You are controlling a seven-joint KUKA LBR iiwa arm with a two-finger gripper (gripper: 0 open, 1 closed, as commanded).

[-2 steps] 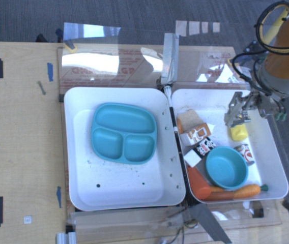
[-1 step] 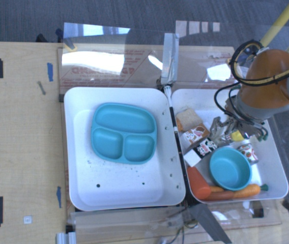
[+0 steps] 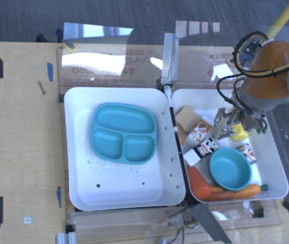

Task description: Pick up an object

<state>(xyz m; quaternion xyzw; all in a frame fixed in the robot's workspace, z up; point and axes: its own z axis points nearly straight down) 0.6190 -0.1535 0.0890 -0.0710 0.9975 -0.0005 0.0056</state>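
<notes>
**Pincer down among the clutter of the right bin**

Nearest the camera, a carrot [image 3: 231, 191] lies along the front edge of the right bin [image 3: 278, 172], its orange body running left to right with a small green tip at the right end. Just behind it, and touching or nearly touching it, sits a blue bowl [image 3: 229, 169], upright and open-side up. To the left of the bowl are a small black-and-white printed piece [image 3: 206, 147] and a white card [image 3: 191, 157] lying flat. Further back, near the wall that divides the two bins, a tan block [image 3: 187, 118] leans beside a red-and-white printed packet [image 3: 197, 132].

The pincer [image 3: 225, 127] is low in the right bin, behind the bowl, its grey metal fingers [image 3: 219, 122] pointing down and to the left. A yellow object [image 3: 239, 132] lies just beside the fingers on their right; whether it is between them cannot be told, nor whether the pincer stands wide or narrow. Above it the arm's orange band [image 3: 269, 70] shows, with black cables looped around it.

The left bin [image 3: 78, 151] holds a blue divided tray [image 3: 123, 132] with three compartments, lying flat near its middle. Both bins rest on a pale wooden worktop [image 3: 17, 151].
</notes>
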